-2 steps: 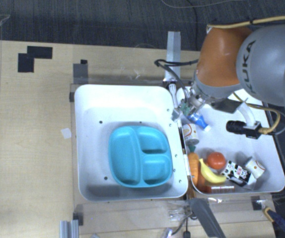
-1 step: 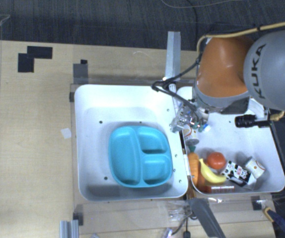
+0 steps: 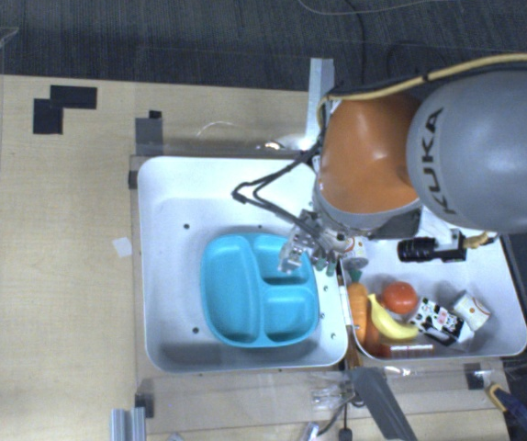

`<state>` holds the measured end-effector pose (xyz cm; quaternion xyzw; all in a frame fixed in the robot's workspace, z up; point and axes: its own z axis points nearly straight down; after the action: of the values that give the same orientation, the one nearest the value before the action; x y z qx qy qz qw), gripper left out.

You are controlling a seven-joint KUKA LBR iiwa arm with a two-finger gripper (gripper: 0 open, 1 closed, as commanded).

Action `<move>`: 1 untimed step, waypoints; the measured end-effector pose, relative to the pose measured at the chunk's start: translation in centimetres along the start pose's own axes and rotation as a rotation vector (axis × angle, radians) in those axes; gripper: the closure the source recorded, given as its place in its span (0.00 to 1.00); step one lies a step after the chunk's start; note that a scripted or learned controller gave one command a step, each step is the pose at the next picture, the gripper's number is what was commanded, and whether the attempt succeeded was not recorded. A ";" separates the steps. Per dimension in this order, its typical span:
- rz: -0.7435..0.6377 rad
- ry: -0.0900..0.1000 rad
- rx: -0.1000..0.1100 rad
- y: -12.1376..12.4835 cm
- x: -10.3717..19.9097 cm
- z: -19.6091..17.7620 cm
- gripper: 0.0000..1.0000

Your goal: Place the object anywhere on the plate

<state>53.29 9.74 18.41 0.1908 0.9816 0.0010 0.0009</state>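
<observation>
**Claw over the plate, not sure it's carrying anything**

Wooden bench, dark carpet behind it, two white bins side by side. Left bin [image 3: 167, 246] has the blue plate [image 3: 245, 297], a divided one with three sections. Right bin [image 3: 511, 333] has the pile: banana [image 3: 392, 324], tomato [image 3: 399, 295], a carrot [image 3: 359, 309] against the left wall, a black-and-white carton [image 3: 438, 320] and a small white cup-looking thing [image 3: 473, 310].

My gripper [image 3: 298, 251] sits over the plate's upper right section, near the wall between the bins. From this angle I honestly can't tell if the claw is apart or together, and I see nothing clearly in it. It's a blurry metallic clump and the wrist hides most of it.

So the object, as far as I can judge, is one of the pile items in the right bin. Nothing is lying on the plate that I can make out.

What worries me:
- If the grab came up empty, a release here puts nothing down and the try is wasted.
- If something small is held, dropping it this close to the plate's right rim could let it roll off toward the bin wall.
- Black cable [image 3: 263, 186] loops right beside the wrist, could snag on a swing back.
</observation>
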 end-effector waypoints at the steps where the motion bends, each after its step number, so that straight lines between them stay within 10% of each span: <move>1: 0.216 -0.002 -0.001 -2.1 3.3 -5.1 1.00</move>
<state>49.43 9.06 23.55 0.2954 0.9554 0.0013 0.0019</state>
